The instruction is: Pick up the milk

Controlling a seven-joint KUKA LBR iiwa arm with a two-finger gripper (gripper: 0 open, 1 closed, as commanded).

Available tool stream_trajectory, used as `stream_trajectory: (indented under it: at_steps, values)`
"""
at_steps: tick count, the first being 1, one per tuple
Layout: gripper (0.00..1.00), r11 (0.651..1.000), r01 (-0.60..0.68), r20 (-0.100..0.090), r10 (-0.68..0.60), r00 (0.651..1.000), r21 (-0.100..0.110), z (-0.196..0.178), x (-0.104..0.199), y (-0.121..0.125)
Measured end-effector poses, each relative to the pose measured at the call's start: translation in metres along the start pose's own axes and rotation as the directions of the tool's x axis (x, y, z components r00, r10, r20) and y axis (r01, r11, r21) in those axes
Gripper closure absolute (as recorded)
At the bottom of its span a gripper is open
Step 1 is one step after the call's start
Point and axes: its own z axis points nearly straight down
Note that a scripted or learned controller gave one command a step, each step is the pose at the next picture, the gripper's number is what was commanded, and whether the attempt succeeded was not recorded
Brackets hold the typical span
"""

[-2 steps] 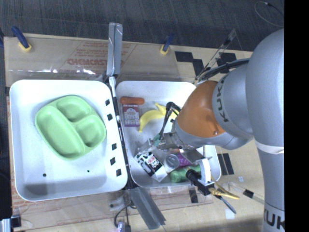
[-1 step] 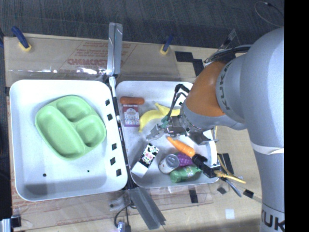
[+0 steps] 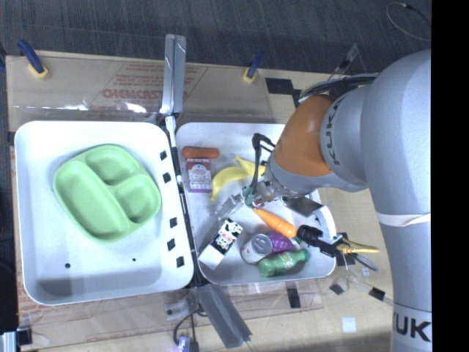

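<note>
milk (image 3: pixel 223 241): small carton with a black and white cow pattern, lying tilted at the front-left of the right bin, near the wall between the two bins – nothing is gripping it

gripper (image 3: pixel 233 203): down inside the right bin, just beyond the milk and beside the banana; the metal fingers are a blur against the white floor, so honestly can't tell how they're set, and I see nothing between them

arm (image 3: pixel 344 145): big grey body with the orange band, coming in from the right and covering the right side of that bin

right bin (image 3: pixel 220 134): pretty crowded – a banana (image 3: pixel 229 178), a sausage (image 3: pixel 200 153) along the far edge, a small reddish packet (image 3: pixel 198 176) just below it, a carrot (image 3: pixel 275 222) in the middle, a can (image 3: pixel 256 248) right of the milk, a green bottle (image 3: pixel 282 263) lying at the front with something purple (image 3: pixel 282 242) just above it

left bin (image 3: pixel 29 211): holds a green divided plate (image 3: pixel 108 190), sitting a bit tilted

bench (image 3: pixel 88 75): cardboard-looking surface under both bins, blue clamps (image 3: pixel 32 59) at the far edge
</note>
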Motion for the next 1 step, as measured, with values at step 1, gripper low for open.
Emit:
stream_trajectory:
  at_steps: [1]
  values:
    - [0.0,0.983,-0.183,-0.001,0.183,0.983,0.002,0.0009,0.0547,-0.0358]
